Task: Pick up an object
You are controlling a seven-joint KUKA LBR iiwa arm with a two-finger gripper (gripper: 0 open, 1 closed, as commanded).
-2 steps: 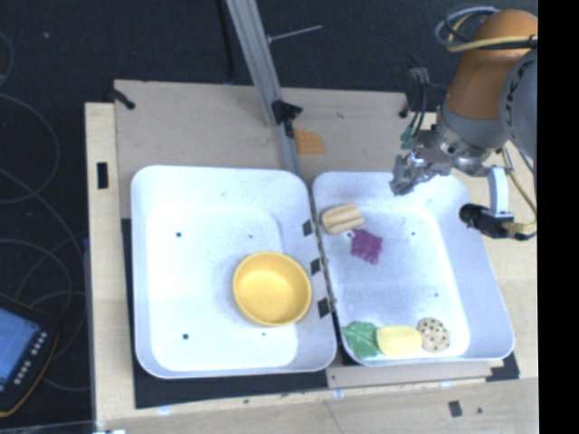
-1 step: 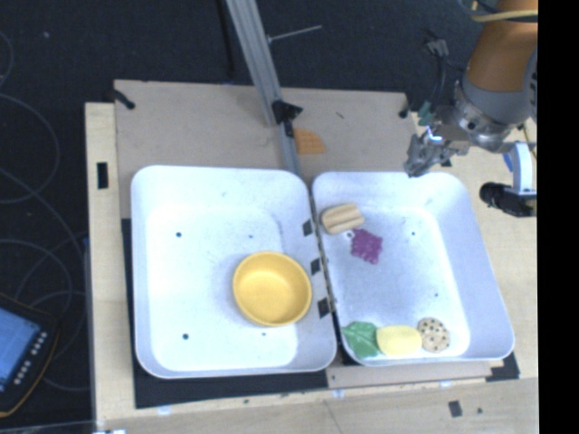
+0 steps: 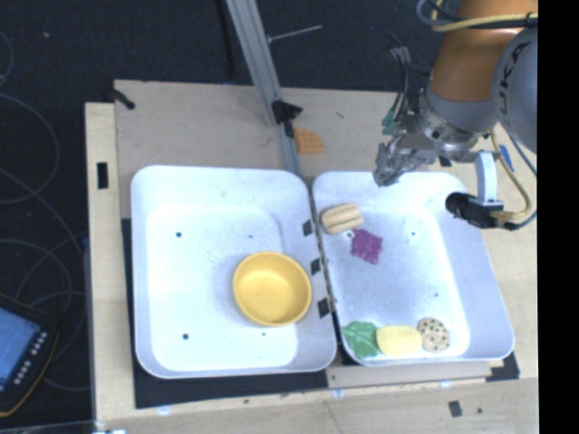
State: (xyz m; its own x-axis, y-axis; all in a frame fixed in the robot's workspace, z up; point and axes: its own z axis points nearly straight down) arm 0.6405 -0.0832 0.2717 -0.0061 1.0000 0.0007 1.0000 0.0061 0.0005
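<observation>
bread roll [image 3: 341, 218] lies in the right bin [image 3: 470, 269], below-left of the gripper [image 3: 387, 172], untouched; whether the jaws are apart, i cannot tell

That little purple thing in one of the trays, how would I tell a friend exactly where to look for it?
Start at the right-hand white bin, the one nearer the arm. In its upper left part, close to the divide between the bins, the purple lump lies just below and right of a tan bread roll. It is the sole purple item, small and ragged-edged.
</observation>
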